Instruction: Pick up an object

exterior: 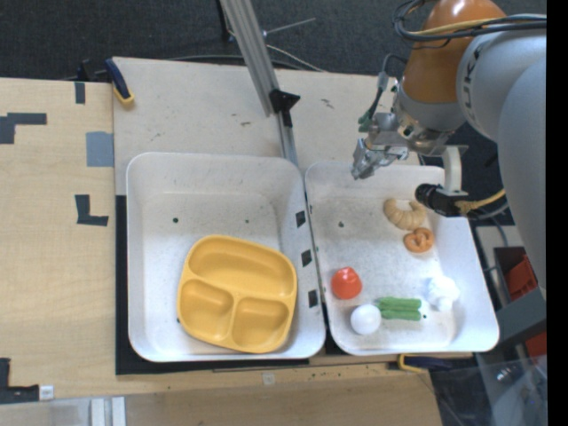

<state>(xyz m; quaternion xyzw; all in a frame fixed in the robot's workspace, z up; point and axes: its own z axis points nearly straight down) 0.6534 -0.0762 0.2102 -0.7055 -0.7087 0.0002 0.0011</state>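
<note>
We hang our jaws (366, 169), state unclear, above the bin's far edge; the croissant (404, 212) lies just beside them, toward the arm.

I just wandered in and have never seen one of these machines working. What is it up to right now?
A grey robot arm reaches in over two white bins, meant to pick something up. Its tool hangs near the far edge of the right bin, with nothing between its fingers. In that bin lie a red ball, a white ball, a green piece, a tan croissant-like piece and an orange ring. The left bin holds a yellow divided plate.
</note>
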